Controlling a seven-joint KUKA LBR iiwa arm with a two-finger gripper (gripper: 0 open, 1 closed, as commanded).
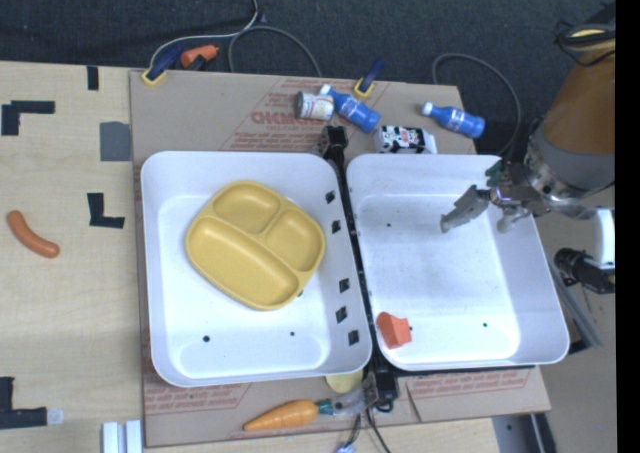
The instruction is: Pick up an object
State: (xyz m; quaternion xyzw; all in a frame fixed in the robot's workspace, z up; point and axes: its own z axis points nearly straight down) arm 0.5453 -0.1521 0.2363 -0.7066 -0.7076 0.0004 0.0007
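Camera view: orange block (394, 330) in right bin (520, 271), well apart from fingers (462, 213).

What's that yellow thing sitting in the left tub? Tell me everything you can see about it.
It is a yellow divided plate that looks like moulded plastic, rounded in outline with raised ridges splitting it into three compartments: one long one along its lower left and two smaller ones toward the upper right. It lies flat, right side up and turned at an angle, on the floor of the left shallow white bin, nearer that bin's far side. All three compartments look empty, and nothing else touches it.
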